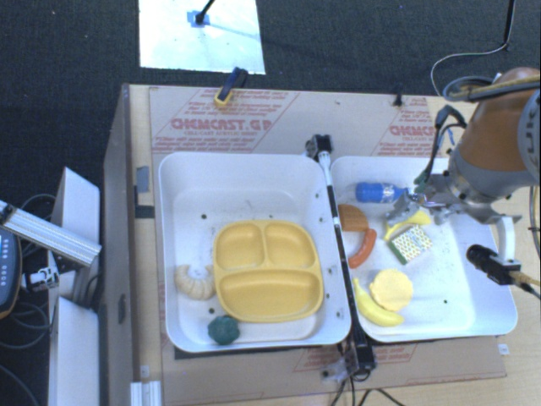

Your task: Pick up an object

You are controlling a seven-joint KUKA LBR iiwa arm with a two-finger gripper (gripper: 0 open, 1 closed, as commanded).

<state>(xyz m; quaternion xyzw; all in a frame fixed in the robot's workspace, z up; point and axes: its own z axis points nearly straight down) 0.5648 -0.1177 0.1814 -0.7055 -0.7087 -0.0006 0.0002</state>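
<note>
The right bin (473, 315) holds several toy foods. A blue bottle (377, 193) lies at the back left. Near it are a brown piece (353, 218) and an orange-red sausage (363, 248). A yellow block with a green checkered face (411, 242) lies mid-bin. At the front are a yellow disc (393, 289) and a banana (373, 309). My gripper (412, 203) hangs low over the bin, just right of the blue bottle and above the checkered block. The arm's orange band (503, 134) is behind it.
The left bin (182, 184) carries a yellow divided plate (269, 271), a beige pastry (194, 282) and a dark green ball (223, 330). A ridge (334, 227) separates the bins. A black part of the arm (489, 263) juts over the right bin's right side.
</note>
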